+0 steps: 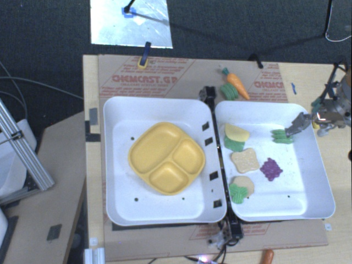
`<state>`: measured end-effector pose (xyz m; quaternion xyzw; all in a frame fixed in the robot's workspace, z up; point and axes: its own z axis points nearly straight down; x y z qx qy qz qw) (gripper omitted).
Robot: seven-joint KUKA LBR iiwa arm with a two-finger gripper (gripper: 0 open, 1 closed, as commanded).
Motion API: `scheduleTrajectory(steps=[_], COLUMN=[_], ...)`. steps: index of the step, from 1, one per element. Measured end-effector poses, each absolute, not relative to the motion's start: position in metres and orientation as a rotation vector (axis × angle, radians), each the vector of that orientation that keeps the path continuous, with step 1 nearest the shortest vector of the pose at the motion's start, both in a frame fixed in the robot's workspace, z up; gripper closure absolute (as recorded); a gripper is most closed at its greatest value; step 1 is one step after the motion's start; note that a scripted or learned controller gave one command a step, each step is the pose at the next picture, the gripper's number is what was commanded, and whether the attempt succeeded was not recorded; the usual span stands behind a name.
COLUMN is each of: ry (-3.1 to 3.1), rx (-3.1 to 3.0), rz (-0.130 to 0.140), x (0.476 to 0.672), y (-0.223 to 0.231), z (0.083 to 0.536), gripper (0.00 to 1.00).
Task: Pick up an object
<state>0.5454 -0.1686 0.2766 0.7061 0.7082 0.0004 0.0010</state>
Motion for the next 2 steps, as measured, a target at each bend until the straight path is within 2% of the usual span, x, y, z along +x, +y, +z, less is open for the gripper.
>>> scheduleTrajectory(steps=[1, 2], ry=[2.229, 2.225], rx=[2.226, 2.216], rz=[-0.005, 0.002], x=[0.512, 0.536], y=[-0.153, -0.146], z=[0.152, 0.083], gripper=[0.0, 0.0])
